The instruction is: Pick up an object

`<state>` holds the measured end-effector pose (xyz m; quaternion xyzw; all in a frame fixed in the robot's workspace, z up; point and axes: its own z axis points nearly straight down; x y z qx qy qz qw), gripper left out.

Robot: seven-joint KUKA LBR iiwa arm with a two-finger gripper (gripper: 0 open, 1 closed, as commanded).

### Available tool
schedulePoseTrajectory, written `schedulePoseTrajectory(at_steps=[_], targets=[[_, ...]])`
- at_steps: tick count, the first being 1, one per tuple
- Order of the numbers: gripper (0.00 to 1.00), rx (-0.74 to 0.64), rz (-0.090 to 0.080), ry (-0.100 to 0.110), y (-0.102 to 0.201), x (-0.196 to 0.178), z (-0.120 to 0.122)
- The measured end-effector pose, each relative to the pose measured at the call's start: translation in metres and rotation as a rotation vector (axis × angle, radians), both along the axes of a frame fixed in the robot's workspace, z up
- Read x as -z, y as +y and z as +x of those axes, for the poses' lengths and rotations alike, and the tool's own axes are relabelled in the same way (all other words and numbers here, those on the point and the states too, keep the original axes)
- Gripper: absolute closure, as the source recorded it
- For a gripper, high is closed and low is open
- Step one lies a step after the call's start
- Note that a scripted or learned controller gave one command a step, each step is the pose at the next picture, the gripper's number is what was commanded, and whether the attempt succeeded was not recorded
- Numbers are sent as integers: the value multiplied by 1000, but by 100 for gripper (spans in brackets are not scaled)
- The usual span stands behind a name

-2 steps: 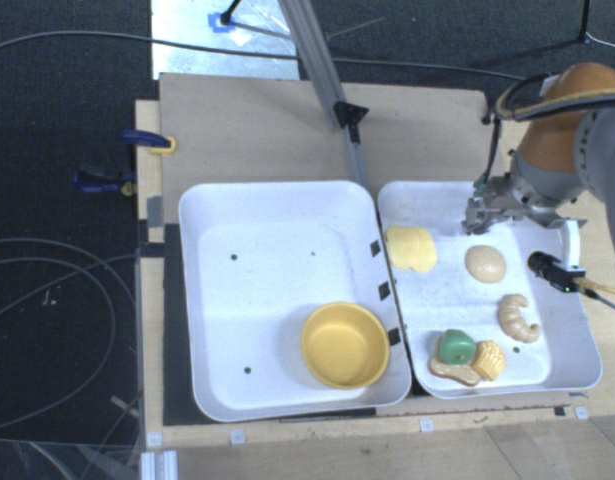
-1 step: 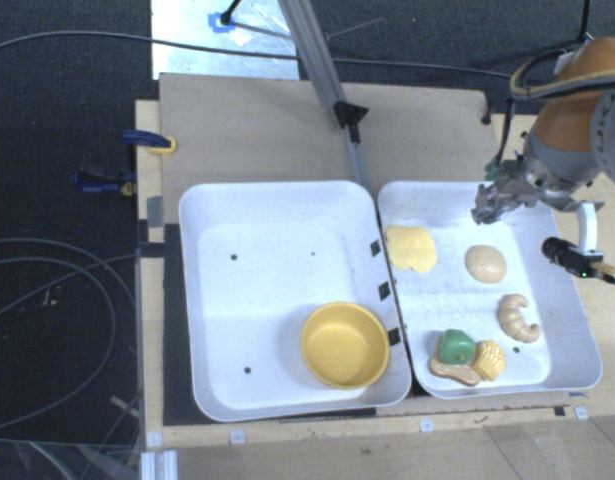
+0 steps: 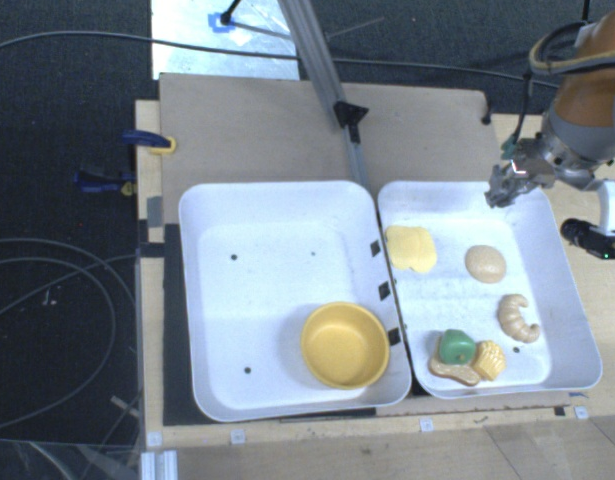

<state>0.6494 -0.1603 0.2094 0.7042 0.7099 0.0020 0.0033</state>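
Your hand (image 3: 507, 190) hovers over the right bin's (image 3: 567, 268) far corner; I cannot tell its state. Centre over the bun (image 3: 485, 263), then descend.

Arm (image 3: 587, 88): rounded grey casing, orange band wrapping the segment above the wrist, dark cable looped over the top of it. Wrist end is a metallic grey block, blurry, with a small green spot on it. Gripper (image 3: 502, 193) is small and dark grey.

Left bin (image 3: 237, 218) open but for yellow bowl (image 3: 345, 344), right bin (image 3: 562, 268) crowded along near half, far corner bare
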Motion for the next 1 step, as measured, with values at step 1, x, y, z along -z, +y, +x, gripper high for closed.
schedulePoseTrajectory(at_steps=[1], targets=[[100, -2, 3, 3, 52, -15, -1]])
